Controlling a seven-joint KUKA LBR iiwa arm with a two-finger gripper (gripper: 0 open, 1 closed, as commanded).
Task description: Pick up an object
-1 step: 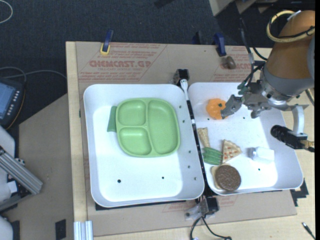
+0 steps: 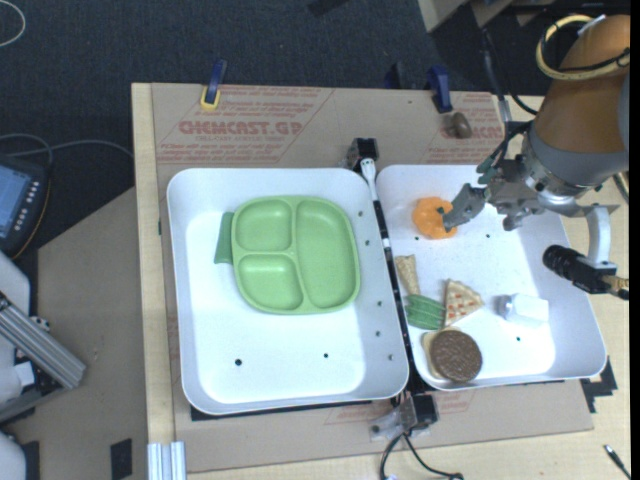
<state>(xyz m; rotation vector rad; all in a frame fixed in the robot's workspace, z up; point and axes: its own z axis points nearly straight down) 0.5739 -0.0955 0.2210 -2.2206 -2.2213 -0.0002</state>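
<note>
Crowding the right bin [image 2: 560, 298] beneath the gripper [image 2: 462, 211], finger state unclear: orange ball [image 2: 431, 217], pizza slice [image 2: 460, 300], brown disc [image 2: 456, 355]

The arm [image 2: 585, 108] has a wide orange band as its upper part, rounded and glossy, beyond the right bin's [image 2: 560, 358] far right corner. A pale yellow cable [image 2: 560, 40] loops beside the top of that band. Below the band the body turns to smooth grey metal, narrowing to a silver collar. From the collar a darker grey head of blocky parts reaches over the bin, ending in the gripper [image 2: 466, 208]. A light grey curved bracket and a black cylindrical piece [image 2: 575, 265] hang off the collar's near side.
</note>
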